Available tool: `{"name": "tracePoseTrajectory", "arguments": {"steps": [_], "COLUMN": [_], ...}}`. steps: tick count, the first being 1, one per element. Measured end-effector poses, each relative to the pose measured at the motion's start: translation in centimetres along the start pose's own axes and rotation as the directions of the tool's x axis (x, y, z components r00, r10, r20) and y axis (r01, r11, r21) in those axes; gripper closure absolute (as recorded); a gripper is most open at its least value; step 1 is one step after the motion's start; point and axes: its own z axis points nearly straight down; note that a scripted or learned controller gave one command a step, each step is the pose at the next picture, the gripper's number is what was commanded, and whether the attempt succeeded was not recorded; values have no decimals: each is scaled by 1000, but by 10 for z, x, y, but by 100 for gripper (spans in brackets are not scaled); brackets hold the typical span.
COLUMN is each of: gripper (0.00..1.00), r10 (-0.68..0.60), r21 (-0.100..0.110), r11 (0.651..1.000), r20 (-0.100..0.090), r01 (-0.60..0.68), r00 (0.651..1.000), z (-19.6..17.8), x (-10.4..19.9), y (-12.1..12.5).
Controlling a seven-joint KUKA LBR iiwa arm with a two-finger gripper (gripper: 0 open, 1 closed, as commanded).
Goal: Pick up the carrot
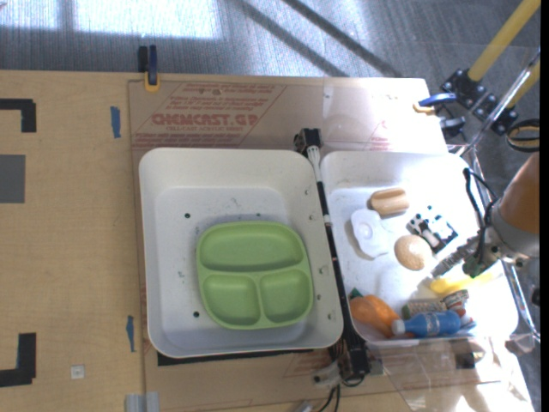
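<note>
Orange carrot [371, 312]: lies by the near wall of the right bin [339, 174], below and left of the gripper [452, 264].
Blue bottle [426, 324]: right beside the carrot, squeezed along the same near edge.
Gripper: low over the bin's right side; I cannot tell if the jaws are wide or narrow.
Bread roll [388, 201]: farther back, with some open white floor around it.
Green tray [253, 273]: far left, in the left bin [163, 230].
</note>
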Motion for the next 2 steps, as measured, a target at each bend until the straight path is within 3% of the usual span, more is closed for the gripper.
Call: {"name": "tracePoseTrajectory", "arguments": {"steps": [1,2], "gripper": [100,0], "r10": [1,1], "r21": [-6,-5], "r11": [1000,1000], "r20": [8,6], "r01": [-1,-1], "r00": [1000,1000], "z": [-10,-9], "x": [-1,-1], "y": [2,2]}}
